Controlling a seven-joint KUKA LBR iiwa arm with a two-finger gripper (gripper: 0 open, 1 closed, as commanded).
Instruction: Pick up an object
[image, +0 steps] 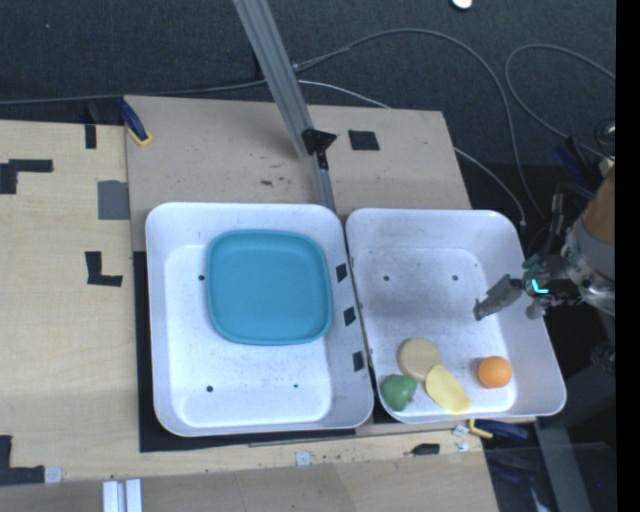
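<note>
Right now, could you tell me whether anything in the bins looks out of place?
Nothing stands out. The blue plate lies flat in the left bin; the small items sit clustered in the right bin.

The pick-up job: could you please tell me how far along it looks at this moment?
Nothing looks done yet. The orange ball, yellow piece, tan round piece and green piece all lie in the near end of the right bin, and the blue plate sits in the left bin. In hand: the pincer hangs over the right bin's right side, holding nothing. Left: descend, grasp one, lift.
</note>
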